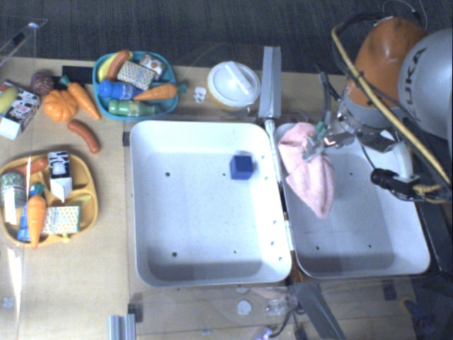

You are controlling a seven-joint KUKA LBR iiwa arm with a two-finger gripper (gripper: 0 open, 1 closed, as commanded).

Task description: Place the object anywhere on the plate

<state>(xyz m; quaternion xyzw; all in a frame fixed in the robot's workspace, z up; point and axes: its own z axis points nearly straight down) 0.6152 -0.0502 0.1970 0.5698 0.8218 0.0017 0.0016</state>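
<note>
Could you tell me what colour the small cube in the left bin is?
Blue: the cube stands out against the white left bin in the camera view.

Arm [414, 55] cut off by right edge; pink cloth [309, 176] masks the jaws' tips; leftmost counter items clipped at left edge

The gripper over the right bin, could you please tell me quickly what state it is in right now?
Gripper: shut on the pink cloth, pinching its upper part while the rest hangs down toward the right bin.
</note>
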